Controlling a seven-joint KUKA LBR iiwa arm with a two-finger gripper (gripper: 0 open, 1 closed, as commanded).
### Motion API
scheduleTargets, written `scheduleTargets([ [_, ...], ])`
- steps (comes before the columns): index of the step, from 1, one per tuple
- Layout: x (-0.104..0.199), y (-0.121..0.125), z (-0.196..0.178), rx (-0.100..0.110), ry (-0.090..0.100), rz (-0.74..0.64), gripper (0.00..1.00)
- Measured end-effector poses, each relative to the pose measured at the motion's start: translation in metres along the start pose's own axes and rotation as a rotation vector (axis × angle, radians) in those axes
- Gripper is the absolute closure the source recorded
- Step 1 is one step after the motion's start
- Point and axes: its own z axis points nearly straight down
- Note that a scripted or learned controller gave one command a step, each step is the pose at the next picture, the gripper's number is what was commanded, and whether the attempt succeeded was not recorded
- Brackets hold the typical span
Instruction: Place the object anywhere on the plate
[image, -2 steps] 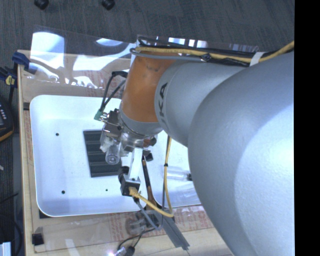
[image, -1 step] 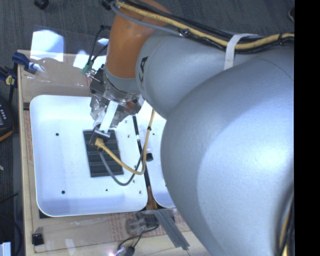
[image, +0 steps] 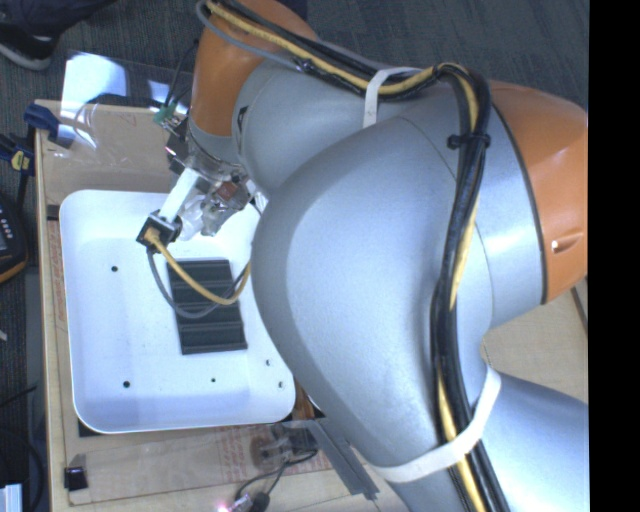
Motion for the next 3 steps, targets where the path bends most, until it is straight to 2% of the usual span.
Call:
scheduleTargets([
  [1,0.041,-0.049,-0.055,-0.004,0.006,0.516,1.00],
  [2,0.060,-0.064,-0.060,-0.006,0.007,0.622,1.00],
  [3,0.055,-0.071,-0.186,-0.006,0.005,0.429,1.00],
])
